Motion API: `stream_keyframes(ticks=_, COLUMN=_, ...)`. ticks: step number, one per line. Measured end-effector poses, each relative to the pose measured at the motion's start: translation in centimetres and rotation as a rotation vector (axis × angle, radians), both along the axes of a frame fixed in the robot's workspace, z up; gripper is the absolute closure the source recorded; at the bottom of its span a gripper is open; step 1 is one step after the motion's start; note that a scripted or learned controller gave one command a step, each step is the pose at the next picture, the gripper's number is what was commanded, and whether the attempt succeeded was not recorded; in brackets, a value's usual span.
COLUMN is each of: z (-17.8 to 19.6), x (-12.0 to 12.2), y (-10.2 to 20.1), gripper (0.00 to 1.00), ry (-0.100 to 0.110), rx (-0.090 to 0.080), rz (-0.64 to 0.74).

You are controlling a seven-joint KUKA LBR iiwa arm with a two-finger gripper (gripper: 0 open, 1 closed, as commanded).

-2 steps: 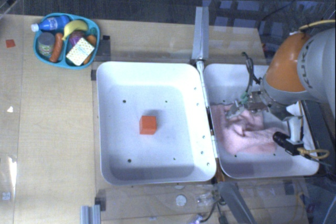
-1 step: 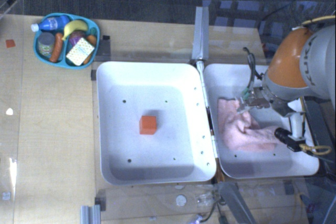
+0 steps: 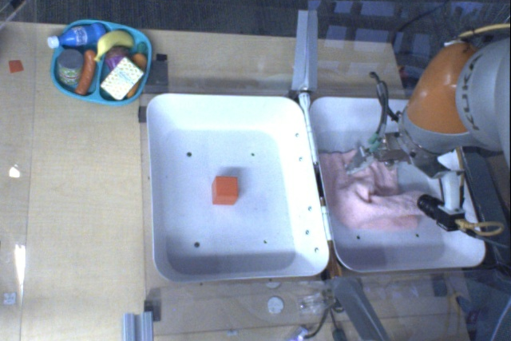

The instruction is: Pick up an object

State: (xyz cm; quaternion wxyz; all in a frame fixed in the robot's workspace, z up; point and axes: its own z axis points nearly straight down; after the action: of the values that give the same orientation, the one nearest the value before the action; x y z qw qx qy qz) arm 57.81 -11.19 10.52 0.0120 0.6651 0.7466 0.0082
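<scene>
An orange cube [image 3: 226, 190] lies near the middle of the left white bin [image 3: 172, 124]. A crumpled pink cloth [image 3: 366, 196] covers the floor of the right white bin [image 3: 335, 112]. My gripper [image 3: 377, 151] hangs low over the cloth's upper edge, below the grey arm with its orange band [image 3: 439, 96]. The wrist hides the fingertips, and the cloth looks bunched up just beneath them.
A blue tray [image 3: 60, 84] of toy food, with a bottle, a banana and a can, sits on the wooden bench at the far left. A metal divider post [image 3: 303, 44] runs between the bins. Cables hang from the arm at the right bin's edge.
</scene>
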Motion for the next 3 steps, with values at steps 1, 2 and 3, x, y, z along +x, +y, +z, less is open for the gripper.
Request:
stream_keyframes(ticks=1, z=-1.4, x=-0.7, y=1.2, gripper=0.00, ry=0.011, rx=-0.001, rz=0.070)
stream_keyframes(ticks=2, z=0.0, x=-0.3, y=1.3, gripper=1.00, ry=0.000, rx=-0.002, rz=0.073)
stream_keyframes(ticks=3, z=10.7, x=-0.2, y=2.7, gripper=1.00, ry=0.018, rx=-0.006, rz=0.378)
